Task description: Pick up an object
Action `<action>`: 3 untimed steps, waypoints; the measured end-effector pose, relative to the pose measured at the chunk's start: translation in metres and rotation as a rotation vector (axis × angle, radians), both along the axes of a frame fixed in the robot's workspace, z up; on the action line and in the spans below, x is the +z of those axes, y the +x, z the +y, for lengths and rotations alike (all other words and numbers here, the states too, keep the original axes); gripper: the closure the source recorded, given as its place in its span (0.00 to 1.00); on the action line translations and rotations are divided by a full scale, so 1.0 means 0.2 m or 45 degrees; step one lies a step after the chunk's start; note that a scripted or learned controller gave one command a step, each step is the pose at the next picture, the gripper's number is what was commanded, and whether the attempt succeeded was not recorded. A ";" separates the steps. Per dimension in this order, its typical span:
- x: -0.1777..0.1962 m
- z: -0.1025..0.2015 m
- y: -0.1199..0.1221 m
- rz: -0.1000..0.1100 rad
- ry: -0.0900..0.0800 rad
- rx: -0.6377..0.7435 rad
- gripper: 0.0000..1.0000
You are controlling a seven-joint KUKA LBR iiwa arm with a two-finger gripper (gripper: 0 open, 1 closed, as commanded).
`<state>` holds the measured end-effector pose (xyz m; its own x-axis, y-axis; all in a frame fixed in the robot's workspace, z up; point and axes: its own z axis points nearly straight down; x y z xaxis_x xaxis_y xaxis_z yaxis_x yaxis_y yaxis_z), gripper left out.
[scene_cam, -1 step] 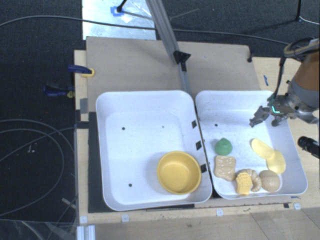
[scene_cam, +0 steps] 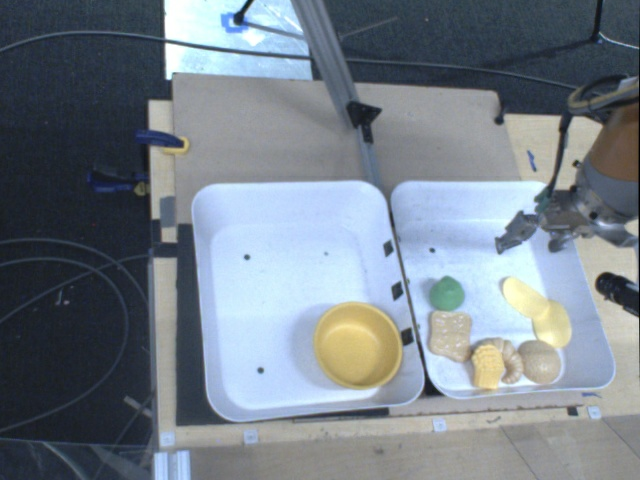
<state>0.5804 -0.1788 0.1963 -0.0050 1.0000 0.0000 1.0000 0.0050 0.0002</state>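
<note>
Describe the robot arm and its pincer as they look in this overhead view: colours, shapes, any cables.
The arm enters from the right, a rounded grey body with an orange band above the wrist. A yellowish ring and a thin dark cable sit near its top. Its pincer is dark grey metal, angular and small, reaching over the right bin. A black knob-like part shows just below the arm.

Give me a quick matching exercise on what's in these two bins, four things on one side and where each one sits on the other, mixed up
Things:
1. yellow bowl
2. green ball
3. corn cob
4. gripper

Places:
A. over the right bin's upper part
B. right bin, near the divider
C. left bin, near corner
D. right bin, near edge

Pairs: 1-C, 2-B, 3-D, 4-A
</note>
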 end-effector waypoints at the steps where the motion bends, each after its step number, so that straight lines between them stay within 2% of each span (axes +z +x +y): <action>1: -0.22 0.03 0.02 0.003 0.000 0.004 0.00; 2: -0.43 0.05 0.00 0.001 0.000 -0.003 0.00; 3: -0.53 0.05 0.00 0.000 -0.001 -0.004 0.00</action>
